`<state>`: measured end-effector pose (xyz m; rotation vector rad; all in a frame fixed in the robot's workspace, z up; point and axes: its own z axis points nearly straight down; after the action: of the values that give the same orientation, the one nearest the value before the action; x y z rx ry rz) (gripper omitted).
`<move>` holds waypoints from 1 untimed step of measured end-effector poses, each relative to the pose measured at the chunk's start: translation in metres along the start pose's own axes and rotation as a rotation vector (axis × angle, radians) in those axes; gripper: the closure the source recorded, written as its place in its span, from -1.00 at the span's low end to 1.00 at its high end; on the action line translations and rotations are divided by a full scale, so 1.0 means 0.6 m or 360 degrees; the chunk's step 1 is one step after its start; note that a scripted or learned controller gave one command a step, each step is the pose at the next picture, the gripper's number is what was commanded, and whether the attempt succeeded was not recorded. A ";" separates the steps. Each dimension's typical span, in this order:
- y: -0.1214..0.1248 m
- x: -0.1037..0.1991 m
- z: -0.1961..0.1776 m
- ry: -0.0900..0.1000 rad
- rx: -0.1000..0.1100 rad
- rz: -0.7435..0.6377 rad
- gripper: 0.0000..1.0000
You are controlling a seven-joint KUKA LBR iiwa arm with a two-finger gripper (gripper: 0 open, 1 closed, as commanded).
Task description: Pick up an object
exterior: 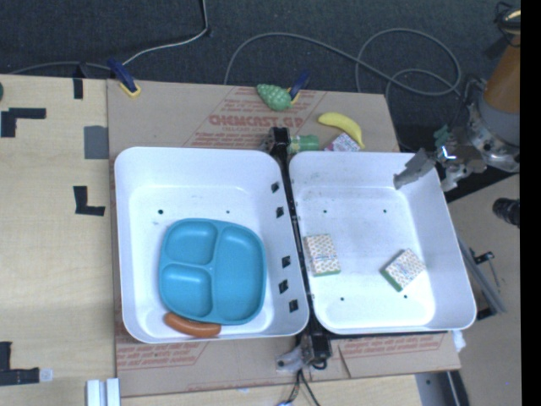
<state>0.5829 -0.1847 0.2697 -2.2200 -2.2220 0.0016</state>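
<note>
Two small patterned blocks [322, 254] [403, 269] flat in right bin [372, 311], near its front

Bench [51, 252]: light wood, spreading far to the left of my pincer [416, 169], black tape marks on it.
Cardboard sheet [211, 121]: flat on the bench, printed in red, running under both bins.
Left bin [135, 176]: white, shallow, on the cardboard, well left of my pincer.
Right bin [448, 252]: white, touching the left bin along a black seam; my pincer sits over its far right rim.
Banana [341, 126]: yellow, on the cardboard beyond the right bin, up and left of my pincer.
Green toy [273, 96]: on the cardboard's far edge, further left.
Blue clamp [123, 76]: at the cardboard's far left corner.
</note>
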 end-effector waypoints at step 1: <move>0.082 -0.055 0.050 -0.0002 0.0002 0.0001 -1.00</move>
<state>0.6318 -0.2174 0.2395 -2.2206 -2.2213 0.0046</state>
